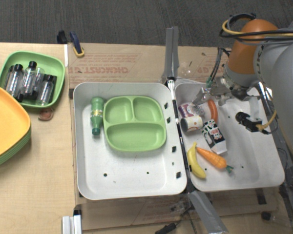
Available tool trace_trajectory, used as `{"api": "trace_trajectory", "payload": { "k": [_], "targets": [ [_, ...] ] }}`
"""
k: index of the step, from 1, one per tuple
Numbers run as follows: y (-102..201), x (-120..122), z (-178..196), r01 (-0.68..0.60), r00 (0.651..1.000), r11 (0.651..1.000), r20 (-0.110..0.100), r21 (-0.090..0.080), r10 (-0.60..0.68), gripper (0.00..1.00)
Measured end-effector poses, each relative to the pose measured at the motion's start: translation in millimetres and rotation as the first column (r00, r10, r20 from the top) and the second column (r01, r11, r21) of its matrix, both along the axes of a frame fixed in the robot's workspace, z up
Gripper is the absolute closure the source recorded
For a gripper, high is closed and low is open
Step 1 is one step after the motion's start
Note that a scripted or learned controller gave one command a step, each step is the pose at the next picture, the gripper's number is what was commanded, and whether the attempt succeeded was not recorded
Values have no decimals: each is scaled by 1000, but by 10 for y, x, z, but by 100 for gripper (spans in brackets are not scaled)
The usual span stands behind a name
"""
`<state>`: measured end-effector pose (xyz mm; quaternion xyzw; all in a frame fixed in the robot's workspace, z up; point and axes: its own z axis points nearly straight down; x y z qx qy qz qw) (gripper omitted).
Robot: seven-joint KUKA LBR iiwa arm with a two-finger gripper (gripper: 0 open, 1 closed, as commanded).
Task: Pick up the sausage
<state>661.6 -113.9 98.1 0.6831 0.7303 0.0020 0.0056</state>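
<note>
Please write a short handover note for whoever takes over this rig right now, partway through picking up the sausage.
Gripper: low over the back of the right bin, right at the upper end of the sausage. Whether it has a grip cannot be told from this view.
Sausage: lies in the right bin, lengthwise, beside a small cup and a purple packet.
Also in that bin: a small carton, a carrot and a banana.
Left bin: a green divided plate and a green bottle.
Done: the approach to the sausage.
Left: confirm the grasp, then lift it.
</note>
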Motion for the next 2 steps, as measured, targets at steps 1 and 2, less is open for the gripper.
{"api": "trace_trajectory", "payload": {
  "k": [1,2],
  "targets": [
    [-283,-394,4,-115,993,993,1,1,115,0],
    [-287,-388,102,-113,994,994,3,2,113,100]
  ]
}}
